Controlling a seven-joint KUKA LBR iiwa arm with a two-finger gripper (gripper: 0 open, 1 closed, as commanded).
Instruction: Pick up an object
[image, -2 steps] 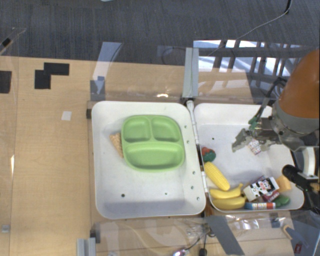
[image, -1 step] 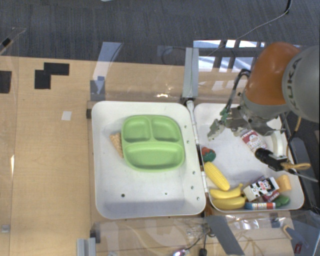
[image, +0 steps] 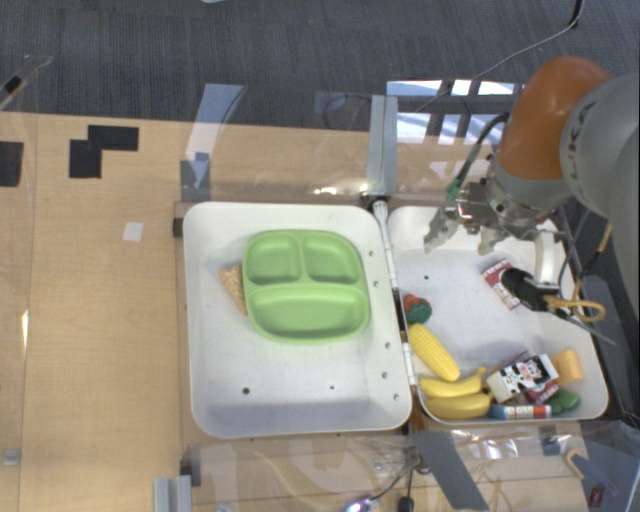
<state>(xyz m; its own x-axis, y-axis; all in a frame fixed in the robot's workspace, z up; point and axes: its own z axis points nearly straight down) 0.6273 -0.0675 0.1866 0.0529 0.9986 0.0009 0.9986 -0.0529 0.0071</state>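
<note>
My gripper (image: 464, 232) hangs over the far end of the right bin (image: 455, 262), open, with its two fingers spread and nothing between them. Below it on the bin floor lie a small red-and-white packet (image: 496, 274), a red-and-green toy (image: 415, 308), a yellow corn cob (image: 433, 350) and a banana (image: 455, 394). A black, white and red box (image: 526, 376), an orange piece (image: 570, 364), a marker (image: 520, 411) and a green piece (image: 566, 402) crowd the near right corner.
The left bin (image: 215, 370) holds a green divided plate (image: 303, 283) with a tan wafer-like piece (image: 233, 288) tucked under its left edge. A metal divider (image: 392, 300) separates the bins. The arm's orange band (image: 545, 110) rises at the right.
</note>
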